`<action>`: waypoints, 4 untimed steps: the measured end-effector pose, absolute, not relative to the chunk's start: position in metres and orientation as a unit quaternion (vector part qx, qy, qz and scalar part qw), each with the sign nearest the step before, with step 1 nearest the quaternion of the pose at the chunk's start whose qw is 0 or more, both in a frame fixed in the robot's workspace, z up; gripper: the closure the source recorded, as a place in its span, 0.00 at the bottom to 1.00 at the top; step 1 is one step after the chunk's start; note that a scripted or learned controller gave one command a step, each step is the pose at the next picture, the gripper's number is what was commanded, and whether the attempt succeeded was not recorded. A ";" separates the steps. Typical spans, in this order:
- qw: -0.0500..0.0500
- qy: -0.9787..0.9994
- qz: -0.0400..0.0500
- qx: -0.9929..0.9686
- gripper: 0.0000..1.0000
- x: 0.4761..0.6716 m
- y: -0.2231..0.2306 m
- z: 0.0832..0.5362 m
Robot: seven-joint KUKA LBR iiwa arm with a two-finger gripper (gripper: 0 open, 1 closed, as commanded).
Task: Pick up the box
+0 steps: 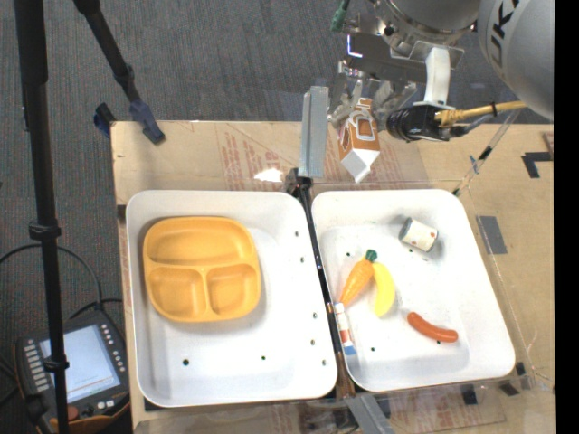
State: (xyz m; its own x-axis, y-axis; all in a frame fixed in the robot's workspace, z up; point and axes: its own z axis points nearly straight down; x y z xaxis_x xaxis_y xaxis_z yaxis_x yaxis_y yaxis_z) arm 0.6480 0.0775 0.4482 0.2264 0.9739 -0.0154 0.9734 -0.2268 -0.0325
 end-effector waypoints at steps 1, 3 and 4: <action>0.002 -0.699 0.003 -0.715 1.00 0.606 -0.011 0.377; 0.004 -0.680 0.002 -0.733 1.00 0.572 -0.124 0.189; 0.002 -0.729 0.002 -0.684 1.00 0.555 -0.153 0.434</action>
State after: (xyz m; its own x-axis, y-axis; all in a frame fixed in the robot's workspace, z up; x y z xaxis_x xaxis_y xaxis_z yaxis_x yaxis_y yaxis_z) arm 0.5554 -0.1535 0.4342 -0.0630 0.9980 0.0003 0.9980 0.0630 -0.0057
